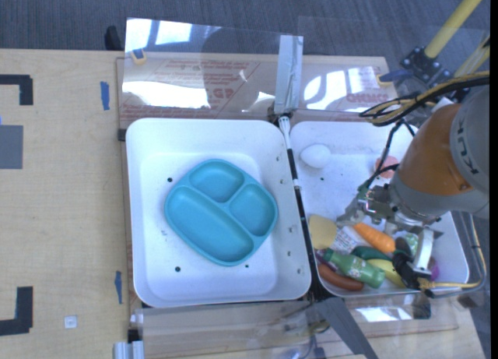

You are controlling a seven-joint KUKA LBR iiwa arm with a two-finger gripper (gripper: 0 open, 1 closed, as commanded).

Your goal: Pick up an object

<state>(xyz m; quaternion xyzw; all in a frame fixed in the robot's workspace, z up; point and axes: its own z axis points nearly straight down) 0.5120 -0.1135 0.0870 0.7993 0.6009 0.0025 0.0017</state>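
Carrot probably the pick here, lying in the right bin just under the wrist, touching the pile at the near edge. Gripper down low over that pile, likely because that's where the stuff is bunched up. Can't tell if the claw is spread or pinched, too much metal and cable in the way, so no calling it a grab. Around the carrot: one green bottle-ish thing, one yellow banana-looking piece, one reddish sausage shape, one pale yellow block, all crammed together, maybe more hidden under the arm. One white egg off alone near the far wall. Left bin: just one blue divided plate, three compartments. Two bins total, side by side.
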